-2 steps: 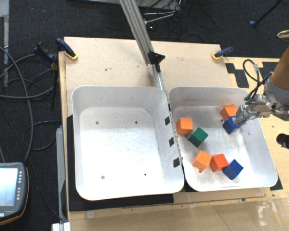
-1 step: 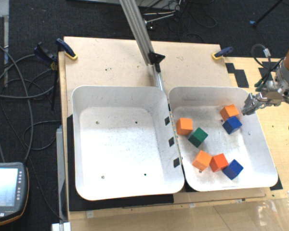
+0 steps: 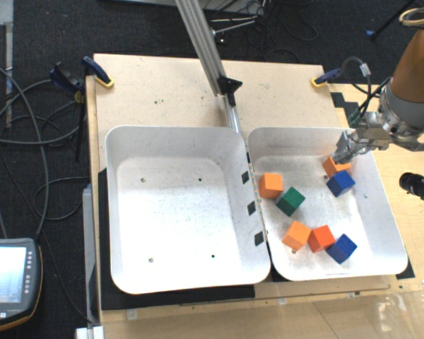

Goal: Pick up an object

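Orange block, upper right of the right bin, sits directly under the gripper, touching a blue block. Whether the gripper is open or closed cannot be told. Step judged: descent onto the grasp; next, close and lift cleanly. Count: four orange blocks, two blue, one green. Bins: two.

Gripper low over orange block, beside blue block.

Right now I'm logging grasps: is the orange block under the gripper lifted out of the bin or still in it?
Still in it: the orange block sits on the right bin floor beside a blue block, gripper just above it.
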`<action>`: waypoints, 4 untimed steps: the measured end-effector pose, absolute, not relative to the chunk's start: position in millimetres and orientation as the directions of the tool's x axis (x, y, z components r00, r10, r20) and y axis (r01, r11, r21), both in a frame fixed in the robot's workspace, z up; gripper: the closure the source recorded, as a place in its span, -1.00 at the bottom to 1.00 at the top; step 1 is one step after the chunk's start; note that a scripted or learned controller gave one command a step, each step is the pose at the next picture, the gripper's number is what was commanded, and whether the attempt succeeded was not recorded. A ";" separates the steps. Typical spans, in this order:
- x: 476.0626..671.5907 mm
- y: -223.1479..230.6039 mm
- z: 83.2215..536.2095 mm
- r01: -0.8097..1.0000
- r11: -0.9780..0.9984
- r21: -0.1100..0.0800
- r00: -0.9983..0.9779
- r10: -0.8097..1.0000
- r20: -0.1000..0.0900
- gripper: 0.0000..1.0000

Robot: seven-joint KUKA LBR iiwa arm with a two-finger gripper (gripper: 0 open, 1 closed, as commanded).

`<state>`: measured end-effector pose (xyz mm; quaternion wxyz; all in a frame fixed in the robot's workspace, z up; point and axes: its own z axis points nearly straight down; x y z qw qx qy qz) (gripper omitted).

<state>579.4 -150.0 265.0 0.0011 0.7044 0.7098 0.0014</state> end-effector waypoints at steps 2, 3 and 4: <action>592.8 -48.0 269.2 1.000 0.008 0.002 -0.008 1.000 0.001 1.00; 599.9 4.2 267.7 1.000 0.008 0.001 -0.008 1.000 0.001 1.00; 601.2 62.2 261.6 1.000 0.008 0.000 -0.008 1.000 0.001 1.00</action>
